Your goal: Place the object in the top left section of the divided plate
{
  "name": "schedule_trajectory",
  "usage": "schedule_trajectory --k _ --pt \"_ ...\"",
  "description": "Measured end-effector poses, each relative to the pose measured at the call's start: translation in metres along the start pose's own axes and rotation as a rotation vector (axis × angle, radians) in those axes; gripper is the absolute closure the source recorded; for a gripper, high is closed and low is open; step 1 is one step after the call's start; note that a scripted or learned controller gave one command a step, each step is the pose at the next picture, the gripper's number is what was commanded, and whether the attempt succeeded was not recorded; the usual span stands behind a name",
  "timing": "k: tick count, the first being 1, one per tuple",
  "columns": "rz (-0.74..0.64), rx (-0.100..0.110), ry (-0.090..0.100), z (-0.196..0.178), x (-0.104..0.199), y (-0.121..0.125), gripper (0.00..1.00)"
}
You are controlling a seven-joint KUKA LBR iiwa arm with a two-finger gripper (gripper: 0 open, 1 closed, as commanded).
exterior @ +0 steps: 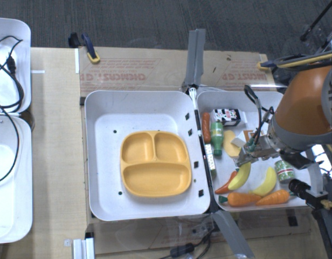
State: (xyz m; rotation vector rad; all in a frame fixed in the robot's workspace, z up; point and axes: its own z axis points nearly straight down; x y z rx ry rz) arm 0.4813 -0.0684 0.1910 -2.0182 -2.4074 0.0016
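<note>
A yellow divided plate (155, 164) lies in the left bin (101, 144), with two small sections at its top and one wide section below. My gripper (249, 154) hangs low over the right bin (230, 99), just above a yellow banana-shaped toy (239, 177). The orange-banded wrist (306, 109) rises to its right. Toy foods fill the right bin: a second yellow banana (265, 183), two orange carrots (258, 198), a green bottle (216, 138), a red sausage (206, 127) and a pale yellow piece (229, 143).
A small black-and-white box (226, 116) lies at the top of the right bin, and a green-labelled can (285, 171) sits near its right wall. A grey divider post (195, 58) stands between the bins. Cables trail from the wrist.
</note>
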Motion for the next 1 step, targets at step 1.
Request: schedule_trajectory --k 1 --pt "-0.089 0.001 -0.001 -0.0429 0.0697 0.0735 1.00"
